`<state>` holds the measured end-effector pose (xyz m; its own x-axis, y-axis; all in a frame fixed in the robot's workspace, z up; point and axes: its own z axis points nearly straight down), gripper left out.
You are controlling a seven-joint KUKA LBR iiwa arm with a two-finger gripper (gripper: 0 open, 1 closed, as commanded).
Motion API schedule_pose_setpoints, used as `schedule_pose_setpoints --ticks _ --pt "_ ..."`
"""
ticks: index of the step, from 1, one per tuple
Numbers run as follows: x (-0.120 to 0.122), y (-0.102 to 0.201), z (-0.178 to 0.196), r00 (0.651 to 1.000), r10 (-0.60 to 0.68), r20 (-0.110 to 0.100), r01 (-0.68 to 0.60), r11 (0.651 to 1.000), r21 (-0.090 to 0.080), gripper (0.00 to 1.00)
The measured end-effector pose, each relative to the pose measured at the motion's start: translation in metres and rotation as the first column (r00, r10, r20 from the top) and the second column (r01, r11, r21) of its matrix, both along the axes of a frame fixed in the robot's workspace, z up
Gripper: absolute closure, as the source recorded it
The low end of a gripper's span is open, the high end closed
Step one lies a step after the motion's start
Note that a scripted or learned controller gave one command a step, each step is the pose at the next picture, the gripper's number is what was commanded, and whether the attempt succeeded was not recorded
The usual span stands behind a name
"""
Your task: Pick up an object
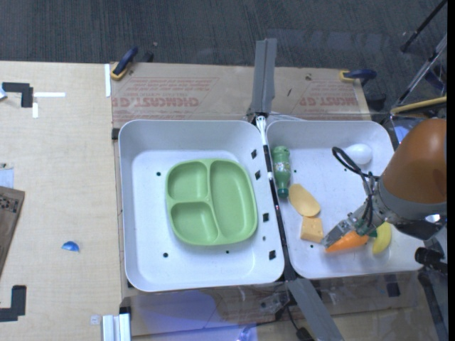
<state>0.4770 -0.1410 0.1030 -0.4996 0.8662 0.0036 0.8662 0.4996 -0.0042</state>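
Observation:
In the right bin [320,144] lie a green bottle [281,169], a pale yellow oval piece [305,200], a yellow-orange wedge [312,229], an orange carrot [347,242], a small yellow fruit [382,239] and a white egg-like object [357,153]. My gripper [353,228] is low in the bin's front right part, directly over the carrot's upper side and touching or nearly touching it. The arm's orange band [423,163] rises above it to the right and hides part of the bin's right wall.
The left bin [142,190] holds a green divided plate [212,201]. A grey divider post [264,77] stands behind the joint between the bins. A black cable [355,170] loops from the wrist over the right bin. Cardboard [185,91] lies behind the bins.

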Motion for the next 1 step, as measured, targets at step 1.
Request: schedule_pose_setpoints --ticks 1 --pt "0.0005 0.0243 -0.0141 0.939 -0.344 0.001 0.344 0.939 -0.002 0.0"
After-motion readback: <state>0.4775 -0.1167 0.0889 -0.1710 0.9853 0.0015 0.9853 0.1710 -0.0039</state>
